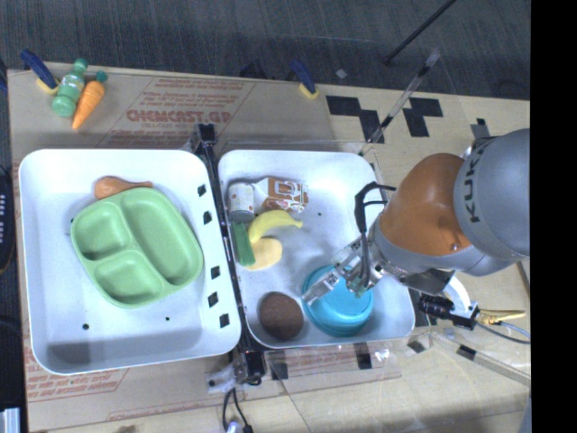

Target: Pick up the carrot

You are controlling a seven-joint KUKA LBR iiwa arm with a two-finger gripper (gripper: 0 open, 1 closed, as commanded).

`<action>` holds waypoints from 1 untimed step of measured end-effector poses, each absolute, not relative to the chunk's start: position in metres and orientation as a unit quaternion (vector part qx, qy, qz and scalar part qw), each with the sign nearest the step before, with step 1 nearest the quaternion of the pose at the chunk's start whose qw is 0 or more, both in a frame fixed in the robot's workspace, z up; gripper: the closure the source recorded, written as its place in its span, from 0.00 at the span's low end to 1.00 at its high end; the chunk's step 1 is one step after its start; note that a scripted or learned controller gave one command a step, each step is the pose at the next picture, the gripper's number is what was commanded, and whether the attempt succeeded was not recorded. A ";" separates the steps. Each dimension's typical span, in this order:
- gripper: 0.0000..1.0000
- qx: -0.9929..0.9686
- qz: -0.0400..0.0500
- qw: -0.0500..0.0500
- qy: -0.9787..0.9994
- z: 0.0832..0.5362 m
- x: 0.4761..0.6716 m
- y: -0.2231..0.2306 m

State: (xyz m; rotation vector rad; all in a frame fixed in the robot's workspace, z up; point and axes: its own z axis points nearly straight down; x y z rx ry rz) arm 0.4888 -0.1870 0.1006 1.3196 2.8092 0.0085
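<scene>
The carrot point(88, 103) is being seen at the upper left of the frame, lying on the brown tabletop point(270, 106) outside both bins, just beside a small green bottle point(68, 93) and a blue clip point(38, 69). It is untouched and is being held by nothing.

The end effector point(353, 278) is being positioned at the lower right of the frame, low over a blue bowl point(341, 307) in the right bin point(334, 165), well apart from the carrot. Whether it is spread or pressed together cannot be told, since the orange wrist band and the grey arm are covering much of it.

By judgement, the task is being left almost wholly undone: the reach across both bins to the upper left, the descent, the grasp and the lift are all being awaited.

The right bin is also being occupied by a banana point(270, 226), a brown round object point(281, 314), a small can point(240, 200) and a printed packet point(285, 193). In the left bin point(54, 332) a green divided tray point(135, 246) is being shown, with an orange-brown piece point(117, 186) just above it.

The tabletop is covered with printed brown board bearing black square markers at the upper right. A dark ribbed floor is being seen along the top, with thin rods slanting in at the upper right.
</scene>
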 end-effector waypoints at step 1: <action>0.00 0.456 -0.001 0.003 0.890 0.161 0.538 -0.211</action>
